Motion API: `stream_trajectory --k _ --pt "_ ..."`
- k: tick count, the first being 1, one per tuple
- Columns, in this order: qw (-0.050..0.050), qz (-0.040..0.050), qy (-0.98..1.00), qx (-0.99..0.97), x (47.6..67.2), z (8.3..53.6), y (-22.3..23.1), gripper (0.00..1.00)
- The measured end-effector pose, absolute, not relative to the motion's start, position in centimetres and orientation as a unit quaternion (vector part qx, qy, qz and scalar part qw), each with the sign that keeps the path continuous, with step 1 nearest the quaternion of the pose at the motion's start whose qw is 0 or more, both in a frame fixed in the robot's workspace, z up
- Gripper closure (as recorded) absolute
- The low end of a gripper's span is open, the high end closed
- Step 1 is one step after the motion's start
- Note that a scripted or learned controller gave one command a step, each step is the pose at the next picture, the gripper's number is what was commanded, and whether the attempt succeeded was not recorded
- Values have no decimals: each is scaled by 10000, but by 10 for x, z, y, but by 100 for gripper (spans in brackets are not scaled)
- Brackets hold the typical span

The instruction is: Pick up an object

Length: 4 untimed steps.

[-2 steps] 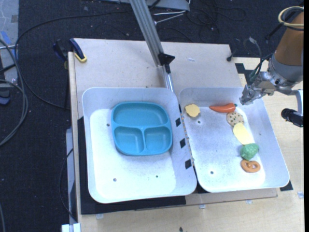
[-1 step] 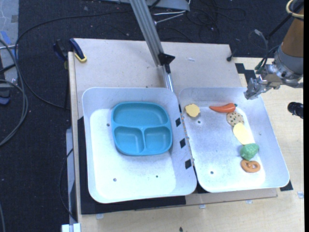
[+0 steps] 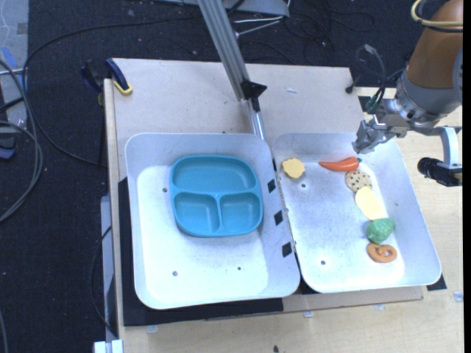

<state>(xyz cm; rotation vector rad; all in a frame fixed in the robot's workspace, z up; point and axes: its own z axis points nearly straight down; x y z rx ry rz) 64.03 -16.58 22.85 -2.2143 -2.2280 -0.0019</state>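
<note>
Left bin: its front rim lies nearest the camera; it carries a blue divided plate toward its back half, with bare white floor in front of it.
Right bin: just beside the left one, their inner walls touching along the middle; all the small objects sit in it.
Pretzel: orange-brown, nearest the front of the right bin, touching or almost touching the green piece behind it.
Green piece: lumpy, between the pretzel and the pale yellow piece.
Cookie: speckled, just behind the pale yellow piece and close under the red-orange pepper.
Yellow lump: alone near the inner wall, well apart from the rest.
End effector: low over the back right of the right bin, just above the pepper's right end; too small and blurred to tell how far its fingers are spread, and nothing can be seen held in it.
Likely target: the pepper, judging by its closeness.
Risk, pepper: slim and smooth; a descent off its middle may pinch one tip, so it rolls or slips free.
Risk, crowding: the cookie lies so near that a finger could land on it, or shove it along.
Risk, wall: the bin's back rim is close; a finger may catch it.
</note>
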Motion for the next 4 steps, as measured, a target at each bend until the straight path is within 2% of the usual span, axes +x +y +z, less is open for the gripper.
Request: stream_trajectory --k 2,4 --pt "11 -3 -7097 -7045 605 230 -54 100" --pt "12 -1 -7098 -7044 560 240 52 100"
